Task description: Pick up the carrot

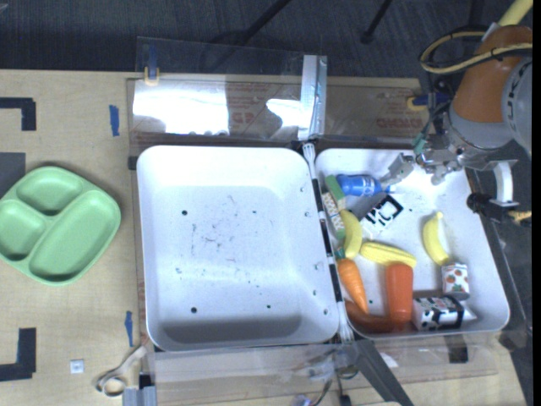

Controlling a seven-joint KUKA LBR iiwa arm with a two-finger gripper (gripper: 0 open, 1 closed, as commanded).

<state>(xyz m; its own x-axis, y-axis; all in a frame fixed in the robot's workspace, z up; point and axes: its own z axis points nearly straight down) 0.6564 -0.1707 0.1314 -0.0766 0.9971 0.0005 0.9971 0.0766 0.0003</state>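
Two shallow white bins sit side by side on the counter [68, 108]: the left bin [228, 235] lies bare, while the right bin [473, 227] carries all the small items. A green divided plate [55, 222] rests on the counter well apart to the left. The arm [494, 91], grey with its orange band, reaches in from the right and hangs over the far right corner of the right bin, with the end effector [418, 166] above the bin's upper part, near a blue bottle [355, 184]. How far its parts are spread cannot be told from here, and nothing is seen in its hold.

The carrot [352, 284] lies at the left wall of the right bin, toward the near end, tip pointing down and toward the near edge. An orange-red cylinder [400, 294] stands just beside it on the right, and a yellow banana [385, 252] lies touching or nearly touching its upper end. Another banana [434, 239] lies further right.

By this look, the step in hand is the approach: the carrot is not yet reached. The next move calls for travel toward the near left part of the bin, then a descent lined up across the carrot's narrow body, minding the bin wall and the crowding neighbours.
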